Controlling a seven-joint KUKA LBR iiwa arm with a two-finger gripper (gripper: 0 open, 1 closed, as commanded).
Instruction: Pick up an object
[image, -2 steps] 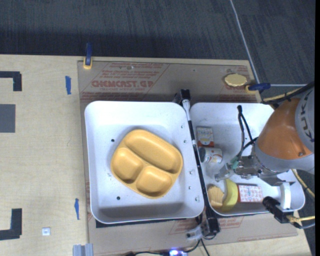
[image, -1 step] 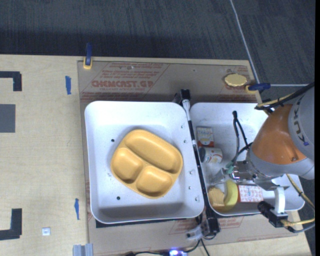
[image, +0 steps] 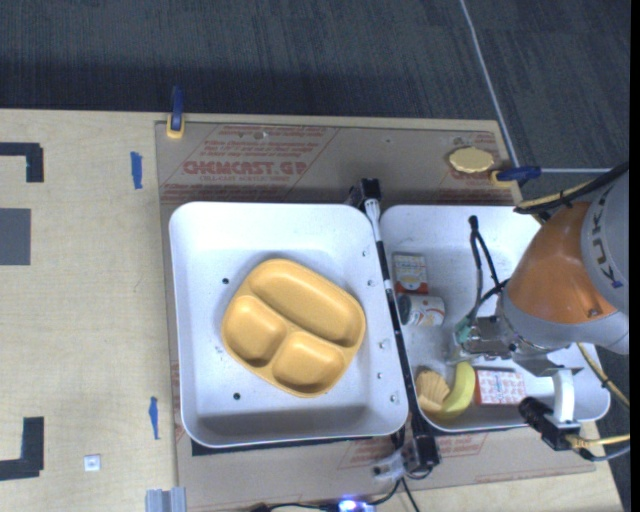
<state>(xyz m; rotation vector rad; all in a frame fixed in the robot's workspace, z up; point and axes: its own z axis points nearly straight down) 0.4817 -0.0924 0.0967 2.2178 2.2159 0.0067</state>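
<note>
Down in the right bin's (image: 440, 225) near corner lies a banana (image: 461, 388), jammed between a tan ridged toy (image: 431, 387) and a printed red-and-white packet (image: 497, 386). Just above the banana hangs the gripper (image: 483, 338); whether its fingers are wide or narrow, I cannot tell. A descent could easily catch the packet or wedge against the bin wall. Farther up from the banana sit a small cup (image: 426, 310) and a card (image: 409, 270).
</note>
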